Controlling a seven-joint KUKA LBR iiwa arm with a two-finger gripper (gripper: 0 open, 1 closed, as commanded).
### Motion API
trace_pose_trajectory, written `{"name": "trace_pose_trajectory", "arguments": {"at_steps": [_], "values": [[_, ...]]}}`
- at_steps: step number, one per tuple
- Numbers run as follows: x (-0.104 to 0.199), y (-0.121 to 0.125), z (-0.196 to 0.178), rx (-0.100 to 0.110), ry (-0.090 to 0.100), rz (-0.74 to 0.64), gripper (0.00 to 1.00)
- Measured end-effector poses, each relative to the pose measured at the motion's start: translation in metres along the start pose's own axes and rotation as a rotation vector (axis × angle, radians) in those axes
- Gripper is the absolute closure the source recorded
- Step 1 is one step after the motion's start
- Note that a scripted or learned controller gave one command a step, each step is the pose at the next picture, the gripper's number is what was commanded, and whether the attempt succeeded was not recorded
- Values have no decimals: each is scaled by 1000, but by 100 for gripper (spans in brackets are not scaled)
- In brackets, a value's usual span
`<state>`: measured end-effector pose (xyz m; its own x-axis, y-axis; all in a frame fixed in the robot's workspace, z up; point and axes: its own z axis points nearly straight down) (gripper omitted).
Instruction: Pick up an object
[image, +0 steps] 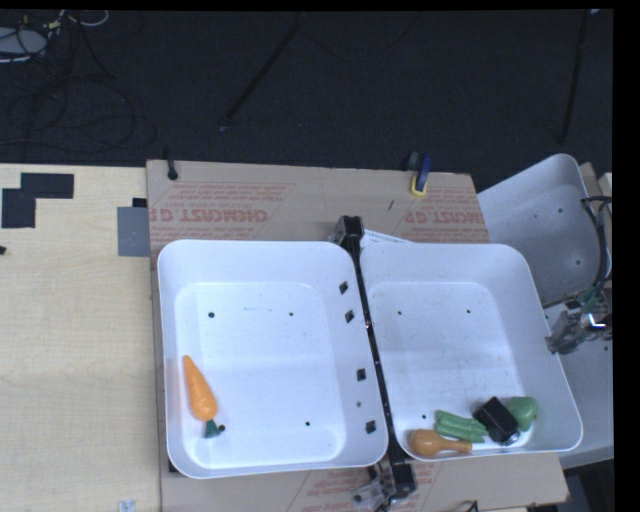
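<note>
So the gripper (568, 333), or what I take to be it, is that small grey cluster with cables just outside the right rim of the right bin (530, 268). It's tiny and blurry there, so I honestly can't tell if it's open or closed. It isn't holding anything as far as I can see, and it's clear of both bins.

The closest candidates are the pile in the near front corner of the right bin: a black block (497, 419), a long green piece (458, 425), a rounded green piece (523, 408) and an orange-yellow pear-shaped thing (436, 443). They're all touching or overlapping and pushed up against the wall.

Over in the left bin (165, 300) there's a lone carrot (199, 388) lying flat near the left wall, well apart from everything else.

If it were me, I'd go for the carrot. It's a longer reach, but it's a clean target. Come straight down and close across its narrow width, not along its length. In the pile, a grab probably just nudges a neighbour or clips the wall.
</note>
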<state>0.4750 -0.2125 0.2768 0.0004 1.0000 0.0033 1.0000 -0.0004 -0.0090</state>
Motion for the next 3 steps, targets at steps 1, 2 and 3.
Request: {"name": "trace_pose_trajectory", "arguments": {"at_steps": [1,2,3], "values": [[-1,5,-56,-12,-5,-1,100],[-1,0,-67,-9,-4,-1,100],[0,0,3,-1,-1,0,100]]}}
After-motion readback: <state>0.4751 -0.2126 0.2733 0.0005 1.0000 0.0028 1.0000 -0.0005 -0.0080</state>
